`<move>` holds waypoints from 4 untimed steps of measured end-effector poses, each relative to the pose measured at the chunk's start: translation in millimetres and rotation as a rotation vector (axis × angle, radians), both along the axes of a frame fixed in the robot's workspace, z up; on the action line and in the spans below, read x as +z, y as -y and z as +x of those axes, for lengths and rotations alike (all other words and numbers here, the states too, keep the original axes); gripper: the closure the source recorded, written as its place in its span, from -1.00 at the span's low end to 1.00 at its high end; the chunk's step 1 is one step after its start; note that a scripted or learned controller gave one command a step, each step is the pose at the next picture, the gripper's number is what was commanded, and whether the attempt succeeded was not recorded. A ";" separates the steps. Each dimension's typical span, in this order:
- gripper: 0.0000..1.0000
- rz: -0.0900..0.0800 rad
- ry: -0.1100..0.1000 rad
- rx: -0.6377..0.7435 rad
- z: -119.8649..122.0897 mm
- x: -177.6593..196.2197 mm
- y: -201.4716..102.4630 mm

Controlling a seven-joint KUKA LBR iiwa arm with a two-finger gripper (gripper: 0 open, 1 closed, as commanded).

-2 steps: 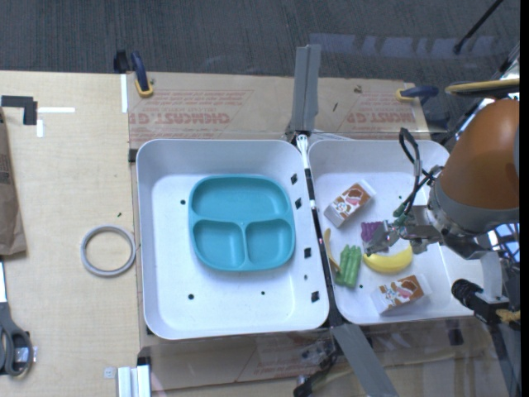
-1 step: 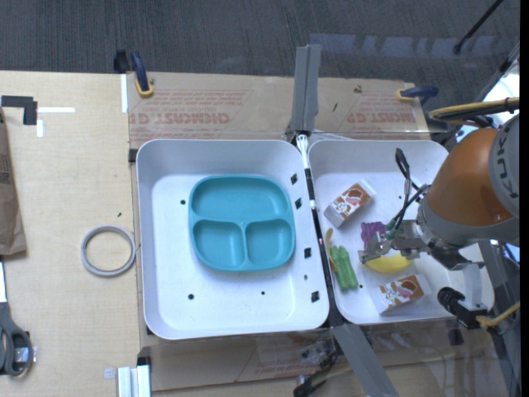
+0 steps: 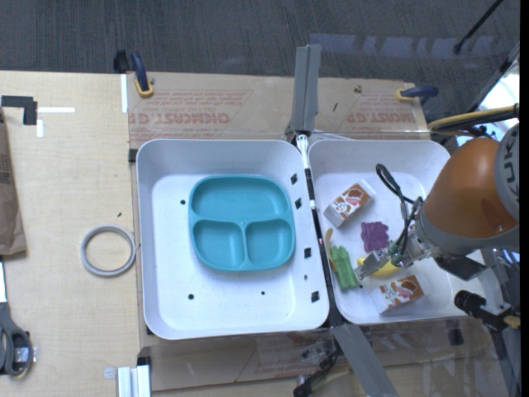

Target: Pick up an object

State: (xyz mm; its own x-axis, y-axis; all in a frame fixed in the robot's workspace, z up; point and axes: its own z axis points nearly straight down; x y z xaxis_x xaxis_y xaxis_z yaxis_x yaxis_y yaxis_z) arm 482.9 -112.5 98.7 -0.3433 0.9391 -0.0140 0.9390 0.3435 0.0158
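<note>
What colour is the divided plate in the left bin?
Light blue-turquoise all over, plate; the camera view shows it plainly.

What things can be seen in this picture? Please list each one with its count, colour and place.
Bins: 2, white, side by side on the bench.
Divided plate: 1, turquoise, in the left bin.
Small cartons: 2, white with red-brown print, in the right bin, one at the back and one at the front.
Purple item: 1, purple, middle of the right bin.
Green item: 1, green, by the right bin's left wall.
Yellow item: 1, yellow, right bin, at the claw.
Tape ring: 1, grey, on the bench left of the bins.
Arm: 1, grey and orange, over the right bin.
Claw: 1, dark, low in the right bin.
</note>
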 end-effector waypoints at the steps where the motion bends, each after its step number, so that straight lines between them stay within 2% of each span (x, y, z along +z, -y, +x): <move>1: -1.00 0.009 -0.019 -0.156 43.2 -7.3 -9.3; 2: -1.00 0.008 -0.020 -0.085 15.9 86.7 -1.3; 3: -1.00 0.007 -0.021 -0.028 46.4 92.0 -60.9; 4: -1.00 0.006 -0.022 0.091 33.9 -7.7 0.7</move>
